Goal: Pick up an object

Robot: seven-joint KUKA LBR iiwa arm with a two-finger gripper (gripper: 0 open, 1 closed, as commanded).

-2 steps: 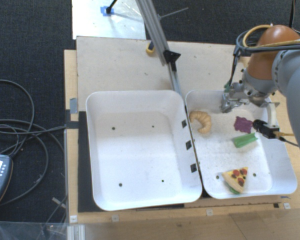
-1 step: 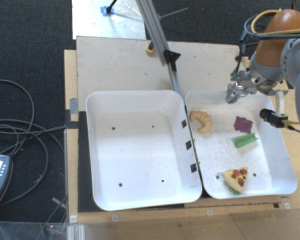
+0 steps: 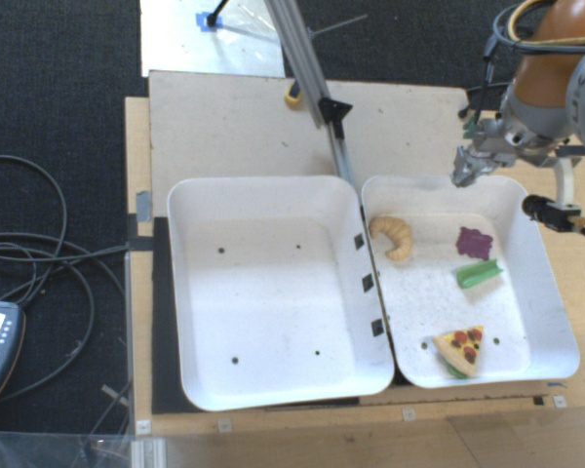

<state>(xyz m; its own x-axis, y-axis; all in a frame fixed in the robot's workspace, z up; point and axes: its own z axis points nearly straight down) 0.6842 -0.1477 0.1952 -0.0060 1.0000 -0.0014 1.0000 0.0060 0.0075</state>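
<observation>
Croissant [image 3: 393, 237] by right bin [image 3: 551, 291]'s far-left corner, curved, long axis running front-back; leftward and nearer from claw [image 3: 464, 172] above far rim. Claw opening: cannot tell.

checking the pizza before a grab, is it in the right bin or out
In. The pizza lies on the right bin's floor, near its front wall.
</observation>
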